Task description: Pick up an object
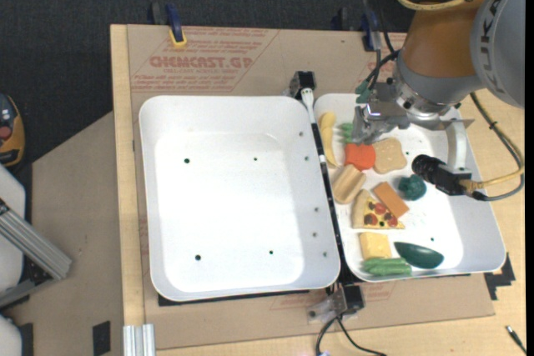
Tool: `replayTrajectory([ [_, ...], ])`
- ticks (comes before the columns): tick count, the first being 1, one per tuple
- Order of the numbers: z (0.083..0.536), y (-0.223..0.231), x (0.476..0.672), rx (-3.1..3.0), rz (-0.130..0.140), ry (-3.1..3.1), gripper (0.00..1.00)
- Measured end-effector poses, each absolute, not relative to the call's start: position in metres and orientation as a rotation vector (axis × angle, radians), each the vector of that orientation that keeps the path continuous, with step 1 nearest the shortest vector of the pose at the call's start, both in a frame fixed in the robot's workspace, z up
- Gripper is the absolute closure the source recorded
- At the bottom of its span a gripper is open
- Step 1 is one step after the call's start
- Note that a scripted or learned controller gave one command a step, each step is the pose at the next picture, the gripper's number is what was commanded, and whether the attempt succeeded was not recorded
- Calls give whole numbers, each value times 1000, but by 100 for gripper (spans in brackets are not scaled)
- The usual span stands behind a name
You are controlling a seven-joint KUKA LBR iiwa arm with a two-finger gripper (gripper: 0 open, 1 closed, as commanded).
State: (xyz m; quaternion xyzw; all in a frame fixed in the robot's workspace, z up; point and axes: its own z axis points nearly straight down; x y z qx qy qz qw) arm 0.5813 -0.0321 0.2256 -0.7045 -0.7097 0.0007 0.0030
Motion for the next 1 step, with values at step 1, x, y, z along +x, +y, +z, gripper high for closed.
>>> replayTrajectory([
  [1, 227, -38, 581, -2220, 2, -2220, 0],
])
